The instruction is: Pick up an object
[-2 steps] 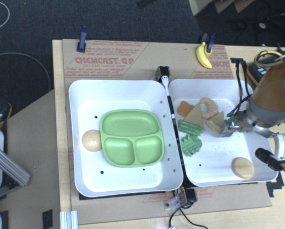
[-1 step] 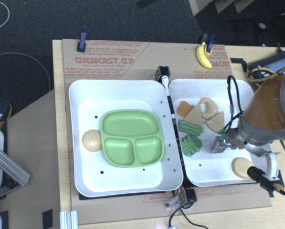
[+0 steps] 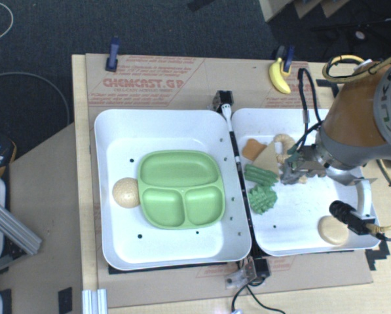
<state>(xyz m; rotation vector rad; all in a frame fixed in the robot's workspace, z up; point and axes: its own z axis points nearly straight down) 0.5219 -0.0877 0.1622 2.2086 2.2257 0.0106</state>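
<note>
My gripper (image 3: pixel 291 173) is low in the right bin (image 3: pixel 300 237), at its middle, just right of a green toy vegetable (image 3: pixel 260 174). A second, rounder green piece (image 3: pixel 263 200) lies just below it. An orange-brown block (image 3: pixel 253 149) and a pale tan ring-shaped piece (image 3: pixel 283 140) lie at the bin's far side, left of and above the gripper. A cream round piece (image 3: pixel 332 231) rests at the bin's near right corner. The fingers are hidden among dark parts.
The left bin (image 3: pixel 113 129) holds a green three-compartment tray (image 3: pixel 180 188) with a beige ball (image 3: pixel 125 192) against its left edge. A yellow banana (image 3: pixel 279 76) lies on the bench behind the right bin. Blue clamps (image 3: pixel 112 55) stand at the back edge.
</note>
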